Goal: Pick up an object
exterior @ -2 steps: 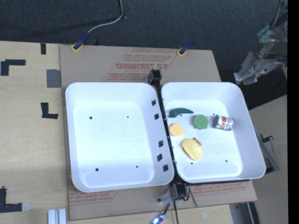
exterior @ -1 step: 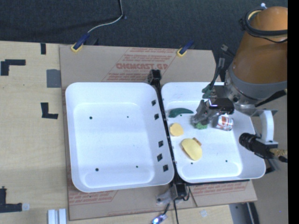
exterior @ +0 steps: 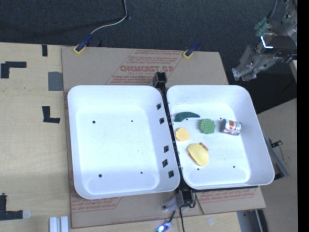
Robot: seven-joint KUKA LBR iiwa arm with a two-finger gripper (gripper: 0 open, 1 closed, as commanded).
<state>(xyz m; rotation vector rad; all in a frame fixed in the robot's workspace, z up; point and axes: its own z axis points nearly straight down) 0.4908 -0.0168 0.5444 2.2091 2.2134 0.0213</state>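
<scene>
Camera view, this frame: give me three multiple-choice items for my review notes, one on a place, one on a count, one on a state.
1. Where do the objects lie?
A. In the right bin
B. In the left bin
C. On the cardboard

2. How many objects are in that bin?
A. Two
B. Five
C. Eight

3. How does the can sit?
A. Standing upright
B. Stacked on the green ball
C. On its side

Answers:
1. A: all the objects rest inside the right bin, mostly in its left half.
2. B: a dark green piece, a green ball, a can, a small yellow round piece and a larger yellow piece.
3. C: the can lies on its side, apart from the green ball, while the gripper is outside the bin past its upper right corner.
</scene>
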